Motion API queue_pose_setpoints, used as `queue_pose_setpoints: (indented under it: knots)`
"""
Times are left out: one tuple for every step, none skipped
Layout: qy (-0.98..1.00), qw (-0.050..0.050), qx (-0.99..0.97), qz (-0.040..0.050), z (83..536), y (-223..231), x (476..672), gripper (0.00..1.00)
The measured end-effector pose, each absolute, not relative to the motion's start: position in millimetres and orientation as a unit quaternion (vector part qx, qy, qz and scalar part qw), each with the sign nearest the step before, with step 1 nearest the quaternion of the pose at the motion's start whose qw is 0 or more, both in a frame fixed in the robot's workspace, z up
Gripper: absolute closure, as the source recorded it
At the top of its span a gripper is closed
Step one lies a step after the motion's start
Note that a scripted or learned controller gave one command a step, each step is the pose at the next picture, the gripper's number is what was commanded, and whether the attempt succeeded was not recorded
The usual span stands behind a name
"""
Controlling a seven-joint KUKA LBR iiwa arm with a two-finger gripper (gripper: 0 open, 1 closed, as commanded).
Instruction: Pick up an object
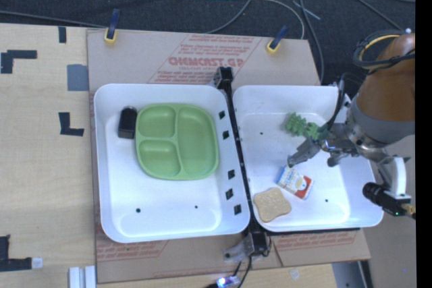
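Nearest the lens, one toast-shaped slice lay at 7 o'clock in the right bin, close to the front rim and the black divider. One small white and red packet sat just beside it toward 1 o'clock; one green leafy toy lay near bin center, toward 12. Bare floor remained along the right bin's 12 o'clock wall and its 5 o'clock corner. Left bin: one green divided plate at center, one black block touching its 9 o'clock edge, front half bare. Arm reached in from 3 o'clock, wrist low over the right bin. Gripper hung with fingers spread apart, gripping nothing, one fingertip near the packet's upper edge, green toy just beyond.
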State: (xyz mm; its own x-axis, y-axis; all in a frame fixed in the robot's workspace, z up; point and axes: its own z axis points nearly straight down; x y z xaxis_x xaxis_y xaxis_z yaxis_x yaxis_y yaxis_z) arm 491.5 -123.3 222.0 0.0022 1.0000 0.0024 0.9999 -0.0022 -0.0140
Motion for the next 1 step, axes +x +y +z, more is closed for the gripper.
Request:
queue_pose_setpoints:
  knots:
    - [-0.708, 0.001, -0.707, 0.0005, 227.8, -123.0, 494.2, 0.0]
